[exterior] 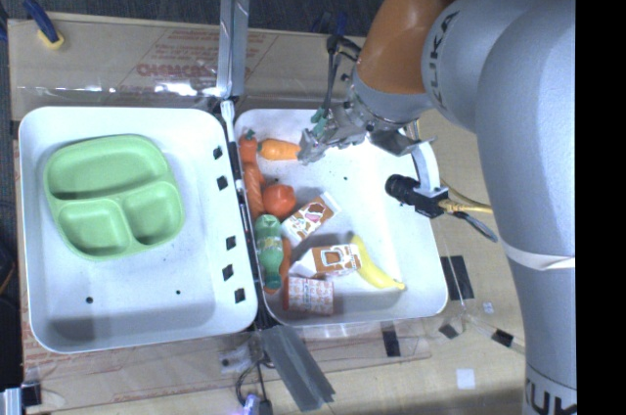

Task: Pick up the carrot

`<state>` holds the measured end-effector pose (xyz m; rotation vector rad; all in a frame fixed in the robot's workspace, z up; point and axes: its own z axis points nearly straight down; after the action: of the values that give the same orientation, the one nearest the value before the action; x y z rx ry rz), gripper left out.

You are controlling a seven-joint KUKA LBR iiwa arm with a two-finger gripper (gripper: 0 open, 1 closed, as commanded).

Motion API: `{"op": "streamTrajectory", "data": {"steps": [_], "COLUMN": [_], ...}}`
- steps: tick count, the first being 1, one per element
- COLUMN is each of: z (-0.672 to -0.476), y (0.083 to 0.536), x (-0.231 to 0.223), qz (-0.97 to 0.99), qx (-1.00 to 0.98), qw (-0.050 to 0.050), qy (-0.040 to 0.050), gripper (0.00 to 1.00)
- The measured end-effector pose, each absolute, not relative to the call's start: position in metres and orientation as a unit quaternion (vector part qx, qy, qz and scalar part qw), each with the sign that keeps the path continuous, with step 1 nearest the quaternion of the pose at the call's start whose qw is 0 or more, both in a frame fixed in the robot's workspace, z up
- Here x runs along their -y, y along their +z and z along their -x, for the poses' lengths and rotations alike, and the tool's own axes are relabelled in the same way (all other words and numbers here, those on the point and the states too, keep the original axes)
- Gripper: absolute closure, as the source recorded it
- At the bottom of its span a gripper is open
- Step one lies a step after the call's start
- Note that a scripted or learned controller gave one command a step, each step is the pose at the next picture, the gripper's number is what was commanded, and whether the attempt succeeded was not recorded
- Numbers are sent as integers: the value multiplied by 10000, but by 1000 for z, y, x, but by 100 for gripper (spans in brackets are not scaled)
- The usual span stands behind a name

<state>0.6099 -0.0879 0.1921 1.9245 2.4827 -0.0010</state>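
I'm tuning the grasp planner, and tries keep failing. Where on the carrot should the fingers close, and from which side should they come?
Grip the carrot at mid-length, coming from above with the fingers across its width. It lies flat and crosswise near the right bin's back left corner, its right end by the gripper. Other toys crowd its left end, so the middle probably offers more room.

Two white bins. One green tray in left bin. In right bin: one carrot, one tomato, one banana, three small cartons. Few more items along left wall, too jumbled to count. One arm, one gripper.
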Motion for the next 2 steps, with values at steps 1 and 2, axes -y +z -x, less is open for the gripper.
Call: {"op": "streamTrajectory", "data": {"steps": [1,2], "z": [-610,-642], "y": [192,92], "x": [88,95], "qz": [-6128,-6161], "qx": [-7903,-7877], "qw": [2,-7], "qy": [-3,-11], "gripper": [0,0]}}
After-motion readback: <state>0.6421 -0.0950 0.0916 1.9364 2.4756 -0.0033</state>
